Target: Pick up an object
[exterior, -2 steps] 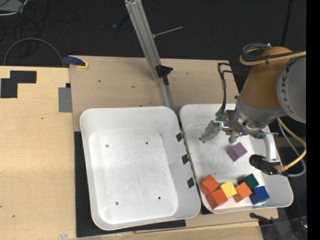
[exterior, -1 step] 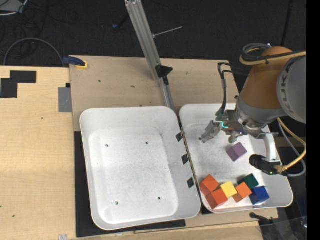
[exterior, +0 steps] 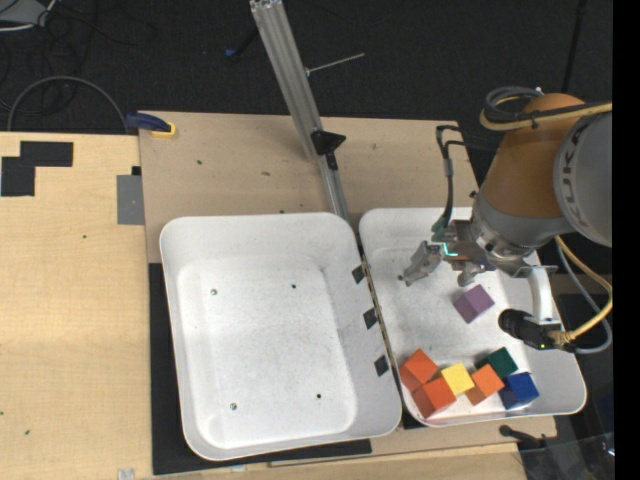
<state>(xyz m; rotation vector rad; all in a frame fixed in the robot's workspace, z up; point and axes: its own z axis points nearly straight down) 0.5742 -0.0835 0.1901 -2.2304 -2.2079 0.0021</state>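
My gripper [exterior: 441,272] hangs over the middle of the right bin [exterior: 400,230], below the grey and orange arm. Its fingers [exterior: 419,265] stand apart and there is nothing between them. A purple block [exterior: 474,302] lies on the bin floor just below and to the right of the gripper, apart from it. Along the bin's front edge sits a cluster of blocks: two orange-red ones [exterior: 427,380], a yellow one [exterior: 458,378], an orange one [exterior: 487,380], a green one [exterior: 501,360] and a blue one [exterior: 519,389].
The left bin [exterior: 262,333] lies beside the right one, with black clips [exterior: 369,317] along the shared edge. A slanted aluminium rail [exterior: 296,88] rises behind the bins. Cables [exterior: 570,333] trail from the arm at the right.
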